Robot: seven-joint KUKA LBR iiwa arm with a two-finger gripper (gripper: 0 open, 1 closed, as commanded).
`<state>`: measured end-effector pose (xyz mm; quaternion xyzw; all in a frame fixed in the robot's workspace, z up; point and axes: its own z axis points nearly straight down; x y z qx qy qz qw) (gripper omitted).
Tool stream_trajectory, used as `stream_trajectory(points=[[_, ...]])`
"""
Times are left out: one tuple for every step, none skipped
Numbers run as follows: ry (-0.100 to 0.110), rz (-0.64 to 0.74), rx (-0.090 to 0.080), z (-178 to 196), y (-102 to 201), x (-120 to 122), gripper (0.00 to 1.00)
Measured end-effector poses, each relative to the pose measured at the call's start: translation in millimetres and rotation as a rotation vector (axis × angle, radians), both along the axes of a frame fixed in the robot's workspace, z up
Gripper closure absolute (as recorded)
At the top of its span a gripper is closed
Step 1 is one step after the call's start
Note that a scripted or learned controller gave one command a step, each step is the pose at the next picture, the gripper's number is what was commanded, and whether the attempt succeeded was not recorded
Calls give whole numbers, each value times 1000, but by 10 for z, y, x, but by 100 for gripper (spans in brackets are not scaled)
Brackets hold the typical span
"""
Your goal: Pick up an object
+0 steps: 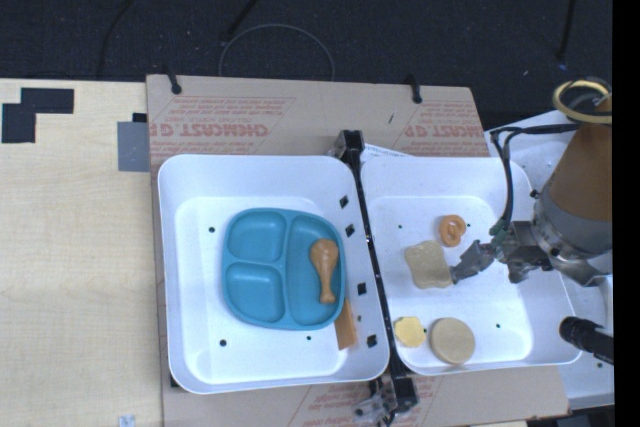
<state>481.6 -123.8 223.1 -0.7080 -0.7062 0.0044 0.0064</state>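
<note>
On the worktop: two shallow white bins are carried side by side, with a cardboard sheet seen beneath them.
Landmark: the right bin is taken as the reference for all places.
Left bin: set touching the right bin's left wall.
Blue plate: a three-compartment plate is laid in the left bin, just beyond the right bin's left wall.
Drumstick: a tan toy drumstick is laid in the plate's compartment nearest the right bin.
Wooden stick: seen at the plate's lower corner, close to the right bin's left wall.
Orange piece: placed near the middle of the right bin.
Pale lump: placed at the right bin's centre, just below the orange piece.
Yellow disc: laid near the right bin's front wall.
Tan disc: laid just beside the yellow disc, also at the front wall.
Arm: reached in over the right bin's right wall.
Pincer: seen low inside the right bin, its tip just beside the pale lump; the finger spread cannot be told, and no object is seen held.
</note>
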Motion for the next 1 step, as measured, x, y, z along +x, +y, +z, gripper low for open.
stream_trajectory(points=[[-11, 2, -2, 58, -2, 24, 0]])
